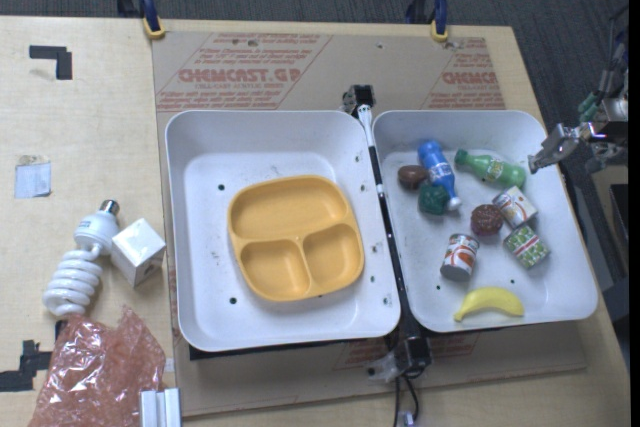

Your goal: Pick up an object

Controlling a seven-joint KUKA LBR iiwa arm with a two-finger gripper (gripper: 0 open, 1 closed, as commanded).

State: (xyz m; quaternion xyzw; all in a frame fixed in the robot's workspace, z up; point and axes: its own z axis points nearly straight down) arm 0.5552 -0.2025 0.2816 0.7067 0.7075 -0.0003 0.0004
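Observation:
The right bin (575,260) holds several small items: a blue bottle (437,173), a green bottle (490,168), a brown lump (411,177), a dark green lump (433,201), a brown ball (487,219), three small cans (459,256) and a yellow banana (489,304). My gripper (550,154) hangs at the right bin's upper right rim, just right of the green bottle, and nothing can be seen in it. It is small and partly cut off at the view's edge.
The left bin (190,215) holds a yellow divided tray (297,237). Left of the bins lie a spiral light bulb (80,265), a white cube (138,250) and crumpled pink plastic (95,370). Two clamps (438,15) grip the board's far edge.

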